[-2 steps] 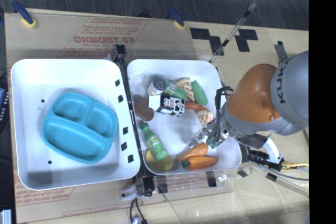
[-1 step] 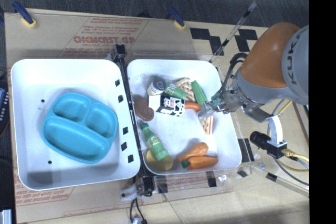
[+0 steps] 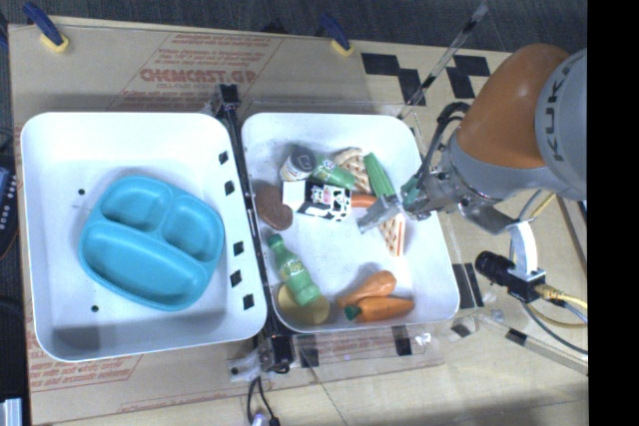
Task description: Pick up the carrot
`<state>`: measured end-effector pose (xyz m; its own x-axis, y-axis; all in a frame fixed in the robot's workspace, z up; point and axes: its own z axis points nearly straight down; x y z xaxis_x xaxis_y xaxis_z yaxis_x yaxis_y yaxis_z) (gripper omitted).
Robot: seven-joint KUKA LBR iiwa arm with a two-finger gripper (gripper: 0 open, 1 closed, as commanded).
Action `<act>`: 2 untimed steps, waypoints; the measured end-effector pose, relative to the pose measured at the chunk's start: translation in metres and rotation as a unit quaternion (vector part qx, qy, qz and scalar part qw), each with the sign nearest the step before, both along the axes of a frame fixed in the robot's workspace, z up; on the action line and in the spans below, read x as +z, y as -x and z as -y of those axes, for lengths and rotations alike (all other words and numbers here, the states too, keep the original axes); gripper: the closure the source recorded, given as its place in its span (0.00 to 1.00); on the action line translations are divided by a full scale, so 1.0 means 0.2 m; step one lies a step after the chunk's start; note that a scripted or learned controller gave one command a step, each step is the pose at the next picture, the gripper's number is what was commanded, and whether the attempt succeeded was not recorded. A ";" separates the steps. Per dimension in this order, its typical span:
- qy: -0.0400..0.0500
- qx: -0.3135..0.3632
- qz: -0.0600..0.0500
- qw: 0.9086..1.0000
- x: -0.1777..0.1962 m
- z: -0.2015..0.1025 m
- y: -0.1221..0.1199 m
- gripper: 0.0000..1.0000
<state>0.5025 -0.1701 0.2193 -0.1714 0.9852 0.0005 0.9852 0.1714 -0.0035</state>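
Observation:
Two orange carrots lie at the front of the right bin [image 3: 429,165]. One carrot [image 3: 371,285] is angled, and the other carrot [image 3: 383,309], with a green stem end, lies flat along the front wall. My gripper [image 3: 383,212] hangs over the right middle of this bin, above a striped orange-and-white piece [image 3: 396,235]. It is well behind the carrots and apart from them. The grey arm with its orange band [image 3: 514,110] reaches in from the right.
The right bin also holds a green bottle [image 3: 295,269], a brown disc [image 3: 272,207], a can [image 3: 298,163], a black-and-white box [image 3: 325,200], a green stick [image 3: 377,173] and a small orange piece [image 3: 363,201]. A blue divided plate [image 3: 150,239] sits in the left bin [image 3: 60,145].

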 end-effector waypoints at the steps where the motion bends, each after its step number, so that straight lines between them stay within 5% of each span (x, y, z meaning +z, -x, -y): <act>1: -0.002 0.168 -0.003 0.986 -0.59 0.08 0.13 0.00; 2: -0.002 0.173 -0.002 0.985 -0.54 0.08 0.13 1.00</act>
